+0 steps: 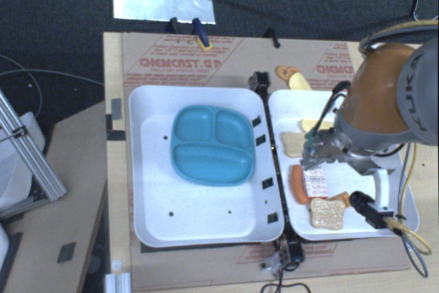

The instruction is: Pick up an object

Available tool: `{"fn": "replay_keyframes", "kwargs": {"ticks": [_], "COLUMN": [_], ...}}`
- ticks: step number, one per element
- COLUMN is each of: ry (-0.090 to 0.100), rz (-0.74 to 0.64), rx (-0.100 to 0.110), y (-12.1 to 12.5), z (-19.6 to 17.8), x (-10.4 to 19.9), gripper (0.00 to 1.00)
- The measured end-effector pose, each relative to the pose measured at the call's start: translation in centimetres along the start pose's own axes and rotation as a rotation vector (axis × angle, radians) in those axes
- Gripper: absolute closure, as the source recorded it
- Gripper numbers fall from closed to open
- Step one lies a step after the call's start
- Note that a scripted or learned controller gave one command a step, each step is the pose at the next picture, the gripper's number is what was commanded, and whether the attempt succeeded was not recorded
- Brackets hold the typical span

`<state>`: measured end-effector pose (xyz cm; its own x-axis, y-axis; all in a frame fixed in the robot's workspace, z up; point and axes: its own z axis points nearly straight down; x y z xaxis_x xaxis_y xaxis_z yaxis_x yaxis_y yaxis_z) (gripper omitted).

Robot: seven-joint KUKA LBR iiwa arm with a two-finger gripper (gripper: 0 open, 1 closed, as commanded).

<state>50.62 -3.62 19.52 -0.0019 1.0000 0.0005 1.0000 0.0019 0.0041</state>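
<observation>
The right bin holds several food items. An orange sausage lies beside a red-and-white packet. A slice of toast sits near the front wall, and a tan bread piece and a yellow wedge lie further back. My gripper hangs low over the middle of this bin, just above the packet's far end and next to the tan piece. The grey and orange arm covers the bin's right half.
The left bin holds a blue divided plate. A black divider with clips runs between the bins. A yellow and orange toy lies on the cardboard behind the right bin. Cables hang at the front right.
</observation>
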Motion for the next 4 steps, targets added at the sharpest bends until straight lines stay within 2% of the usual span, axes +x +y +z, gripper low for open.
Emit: {"fn": "replay_keyframes", "kwargs": {"ticks": [1,2,3,4], "ry": [0.000,0.001,-0.001,0.003], "rz": [-0.001,-0.006,0.004,-0.009], "rx": [-0.003,-0.003,0.005,0.008], "y": [0.1,1.5,-1.1,-2.0], "z": [-1.1,-5.7,-2.7,1.3], "x": [0.0,2.7,-0.2,7.5], "gripper": [1.00,1.00,1.00,1.00]}}
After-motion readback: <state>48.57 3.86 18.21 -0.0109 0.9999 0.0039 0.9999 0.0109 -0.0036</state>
